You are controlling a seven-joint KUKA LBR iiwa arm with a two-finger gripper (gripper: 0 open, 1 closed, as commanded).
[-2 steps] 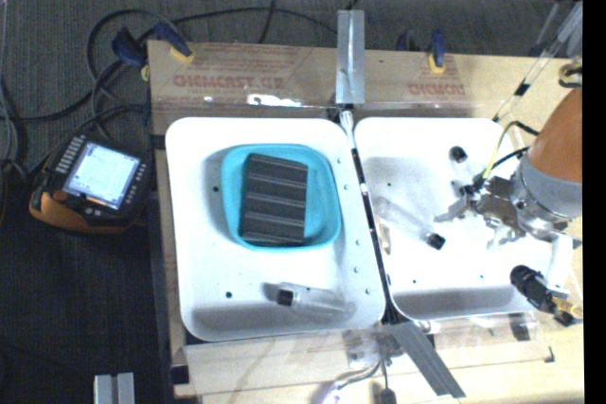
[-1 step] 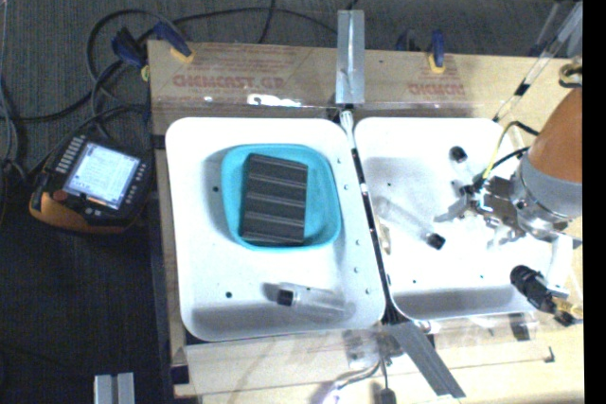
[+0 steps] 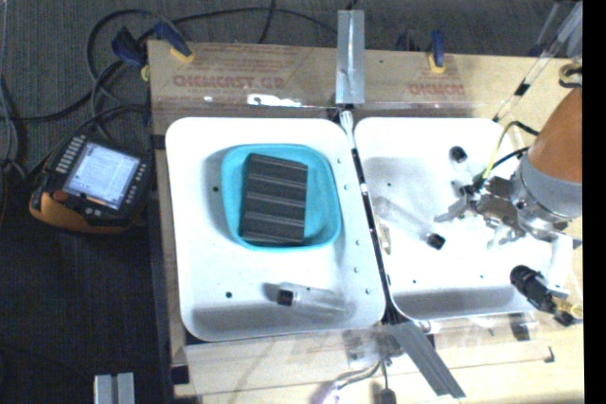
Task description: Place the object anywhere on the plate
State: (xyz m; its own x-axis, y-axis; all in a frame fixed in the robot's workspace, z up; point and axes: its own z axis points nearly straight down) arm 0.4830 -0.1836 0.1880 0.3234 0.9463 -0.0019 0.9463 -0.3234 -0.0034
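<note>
Ridged dark slab (image 3: 275,199) on glossy blue plate (image 3: 327,203)

block (image 3: 276,199) on plate (image 3: 325,208) (left bin (image 3: 189,232))

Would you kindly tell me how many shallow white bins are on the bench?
2: the left shallow white bin holds a blue plate bearing a dark ribbed block; the right shallow white bin sits beside it, where the arm reaches.

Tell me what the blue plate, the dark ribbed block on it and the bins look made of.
Blue plate: likely plastic, smooth with uniform colour. Dark ribbed block: possibly rubber or plastic, matte grey. Bins: probably moulded white plastic, slightly glossy with rounded corners.
</note>
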